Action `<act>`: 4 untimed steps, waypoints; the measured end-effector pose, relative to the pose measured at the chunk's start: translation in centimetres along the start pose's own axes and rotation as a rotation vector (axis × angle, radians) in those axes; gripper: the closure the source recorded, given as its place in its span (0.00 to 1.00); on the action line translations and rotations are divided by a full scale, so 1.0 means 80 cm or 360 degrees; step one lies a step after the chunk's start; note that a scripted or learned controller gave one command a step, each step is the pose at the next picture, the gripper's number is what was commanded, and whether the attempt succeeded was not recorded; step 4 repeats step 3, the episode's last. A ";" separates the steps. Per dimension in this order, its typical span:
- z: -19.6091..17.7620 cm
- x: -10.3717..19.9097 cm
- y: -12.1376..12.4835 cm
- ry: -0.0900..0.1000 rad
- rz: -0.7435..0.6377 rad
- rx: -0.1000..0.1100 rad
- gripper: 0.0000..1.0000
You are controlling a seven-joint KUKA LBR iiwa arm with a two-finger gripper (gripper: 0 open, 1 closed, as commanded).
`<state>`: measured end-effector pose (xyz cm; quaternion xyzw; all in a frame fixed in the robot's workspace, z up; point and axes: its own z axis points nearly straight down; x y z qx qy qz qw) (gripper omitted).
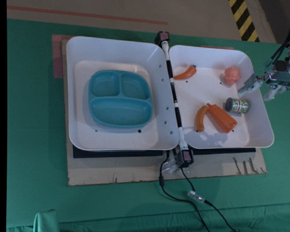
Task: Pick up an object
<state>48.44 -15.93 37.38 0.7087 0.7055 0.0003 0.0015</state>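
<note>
**My claw at the right bin's edge, nothing in it**

My claw [259, 88] hangs over the right rim of the right-hand shallow white plastic bin [261, 134]. Its two pale fingers are spread wide, with nothing between them. One finger reaches in over the bin; the other sits outside the rim.

Inside that bin, a small green-labelled tin can [237, 105] lies on its side, just below and left of my claw. A pink, rounded, lumpy toy [232, 74], possibly a toy food but too blurred to name, rests near the inner finger. An orange bottle-shaped plastic toy [222, 118] lies lower down, touching a curved orange sausage-shaped toy [200, 118]. An orange carrot with a green tip [186, 72] lies near the bin's upper left.

The left-hand shallow white bin [77, 50] holds a teal three-compartment plastic plate [120, 99]. Both bins rest on a green cloth-covered surface [34, 129].
</note>
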 end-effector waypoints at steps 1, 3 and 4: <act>0.229 0.014 -0.015 -0.0003 -0.0001 -0.0008 0.00; 0.050 0.070 -0.016 0.0000 -0.0001 -0.0002 1.00; 0.050 0.070 -0.016 0.0000 -0.0001 -0.0002 1.00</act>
